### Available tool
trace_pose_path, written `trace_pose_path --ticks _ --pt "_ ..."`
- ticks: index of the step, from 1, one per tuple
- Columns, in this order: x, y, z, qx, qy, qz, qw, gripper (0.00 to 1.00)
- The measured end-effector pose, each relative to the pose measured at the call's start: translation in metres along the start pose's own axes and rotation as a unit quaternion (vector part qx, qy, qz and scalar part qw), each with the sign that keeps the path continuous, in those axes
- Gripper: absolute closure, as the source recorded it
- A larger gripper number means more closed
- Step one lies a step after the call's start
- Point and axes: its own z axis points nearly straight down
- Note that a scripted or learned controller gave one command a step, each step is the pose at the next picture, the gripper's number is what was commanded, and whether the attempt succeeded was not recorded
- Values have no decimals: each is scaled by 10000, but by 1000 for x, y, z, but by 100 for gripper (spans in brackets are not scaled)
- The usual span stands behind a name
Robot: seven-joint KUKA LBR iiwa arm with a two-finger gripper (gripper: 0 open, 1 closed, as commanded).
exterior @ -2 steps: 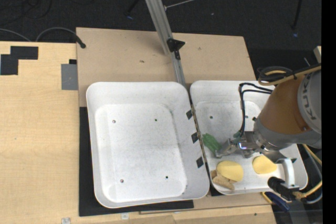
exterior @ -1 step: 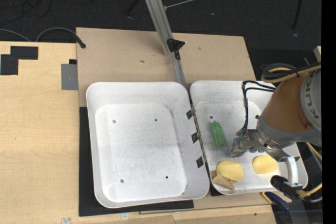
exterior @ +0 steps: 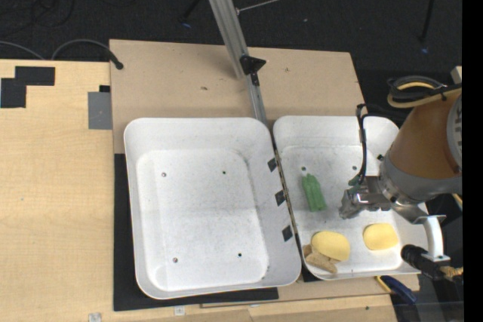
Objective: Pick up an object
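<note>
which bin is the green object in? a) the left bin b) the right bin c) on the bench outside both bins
b: the green object lies inside the right bin, near its left wall, with two yellow objects nearer the front edge and the gripper just to its right.

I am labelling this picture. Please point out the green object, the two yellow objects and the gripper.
green object [exterior: 313, 192], camera view, its middle
left yellow object [exterior: 331, 245], camera view, its top
right yellow object [exterior: 380, 237], camera view, its middle
gripper [exterior: 352, 205], camera view, its tip
</note>
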Motion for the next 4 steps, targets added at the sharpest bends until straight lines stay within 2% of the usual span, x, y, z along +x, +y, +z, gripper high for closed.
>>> trace_pose_path --ticks 1,2,3,4 --pt "3 -7 -47 -2 -1 1 10000 100" --pt "-7 -3 -104 -12 -7 3 10000 100" --pt "-8 -2 -128 6 -2 0 10000 100" --pt "51 5 -119 24 12 -18 10000 100"
